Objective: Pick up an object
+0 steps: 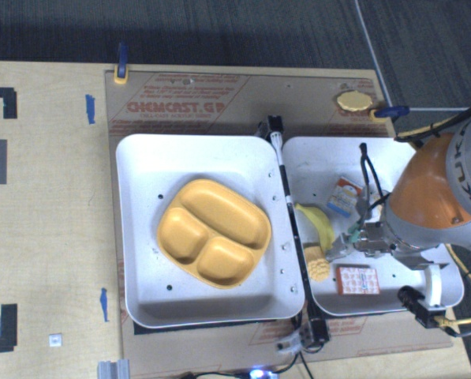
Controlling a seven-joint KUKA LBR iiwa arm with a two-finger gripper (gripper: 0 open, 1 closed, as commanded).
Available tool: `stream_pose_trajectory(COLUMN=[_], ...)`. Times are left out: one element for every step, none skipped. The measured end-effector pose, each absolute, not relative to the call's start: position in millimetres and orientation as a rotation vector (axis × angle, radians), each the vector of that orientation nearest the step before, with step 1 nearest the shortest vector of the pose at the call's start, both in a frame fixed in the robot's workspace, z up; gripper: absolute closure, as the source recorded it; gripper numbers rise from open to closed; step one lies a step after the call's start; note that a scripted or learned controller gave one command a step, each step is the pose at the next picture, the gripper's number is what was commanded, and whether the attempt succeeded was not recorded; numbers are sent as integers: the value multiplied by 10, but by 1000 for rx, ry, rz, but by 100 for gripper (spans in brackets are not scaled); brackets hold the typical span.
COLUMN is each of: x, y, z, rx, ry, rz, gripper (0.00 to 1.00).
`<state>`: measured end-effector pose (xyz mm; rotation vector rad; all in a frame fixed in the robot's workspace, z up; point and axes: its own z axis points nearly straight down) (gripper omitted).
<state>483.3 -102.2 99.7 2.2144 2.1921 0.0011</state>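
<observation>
Bench front edge [46, 346]: I am seeing pale wood with black corner marks and blue tape tabs along the left side.
Left bin [140, 290]: I am noting a shallow white tray carrying one item.
Yellow divided tray [213, 232]: it is lying in the middle of the left bin, three compartments facing up, turned at a slant.
Right bin [314, 164]: I am logging several small items inside.
Red patterned card [356, 279]: it is lying flat near the right bin's front wall.
Cracker [318, 269]: a small yellow piece is sitting beside the divider, just left of the card.
Banana [317, 221]: it is lying behind the cracker, curving toward the bin's centre.
Gripper [352, 238]: I am watching it hang low just right of the banana; I cannot tell how far its fingers are parted, or whether anything is between them.
Small packet [342, 196]: red, white and blue, it is resting behind the gripper.
Arm [432, 192]: orange band is showing, reaching in from the right.
Tan disc [354, 101]: it is sitting on the cardboard behind the right bin.
</observation>
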Motion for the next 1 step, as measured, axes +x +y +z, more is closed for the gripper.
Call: stream_pose_trajectory(x=[4836], y=[-1030], z=[936], rx=[2214], ry=[2191], rz=[2], gripper=[0])
